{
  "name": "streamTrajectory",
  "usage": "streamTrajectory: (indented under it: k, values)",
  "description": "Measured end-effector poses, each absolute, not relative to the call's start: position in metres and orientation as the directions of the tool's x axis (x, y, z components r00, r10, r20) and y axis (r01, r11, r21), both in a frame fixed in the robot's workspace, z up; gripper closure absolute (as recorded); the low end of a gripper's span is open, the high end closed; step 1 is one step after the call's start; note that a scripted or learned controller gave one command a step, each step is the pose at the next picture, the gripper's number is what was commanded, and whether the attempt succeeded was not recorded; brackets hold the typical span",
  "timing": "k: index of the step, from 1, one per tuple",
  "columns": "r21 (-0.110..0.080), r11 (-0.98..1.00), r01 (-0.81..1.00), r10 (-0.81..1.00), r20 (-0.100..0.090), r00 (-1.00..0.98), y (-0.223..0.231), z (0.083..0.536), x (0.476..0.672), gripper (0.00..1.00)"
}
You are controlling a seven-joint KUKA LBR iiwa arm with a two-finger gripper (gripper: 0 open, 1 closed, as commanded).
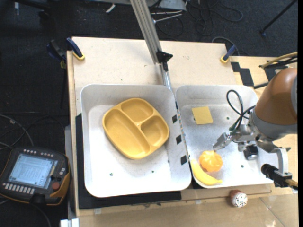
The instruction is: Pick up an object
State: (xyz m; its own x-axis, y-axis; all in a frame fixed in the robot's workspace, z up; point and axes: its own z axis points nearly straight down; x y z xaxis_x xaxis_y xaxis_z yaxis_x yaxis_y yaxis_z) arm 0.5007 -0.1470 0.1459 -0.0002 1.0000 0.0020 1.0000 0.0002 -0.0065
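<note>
An orange (210,161) lies near the front of the right bin (246,96), touching a banana (204,176) that curves along the bin's front left corner. A flat yellow square (202,115) rests further back in the same bin. My gripper (226,140) hangs over the right bin, just right of and slightly behind the orange, with nothing visibly held. The arm's grey body and orange band (280,103) cover the bin's right side.
The left bin (90,126) holds a yellow divided plate (136,127). A slanted metal pole (149,27) comes down to the gap between the bins. A small white speckled ball (238,198) sits on the bench's front edge. A teach pendant (33,174) lies off the bench at left.
</note>
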Motion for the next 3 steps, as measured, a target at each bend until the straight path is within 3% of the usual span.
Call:
streamTrajectory:
  k: [1,2,3]
  values:
    - [0.001,-0.001,1.000,1.000,-0.001,0.001,-0.147,0.095,0.501,0.00]
    - [0.003,0.000,1.000,1.000,-0.001,0.000,-0.147,0.107,0.502,1.00]
    - [0.004,0.001,1.000,1.000,-0.002,-0.001,-0.153,0.151,0.504,1.00]
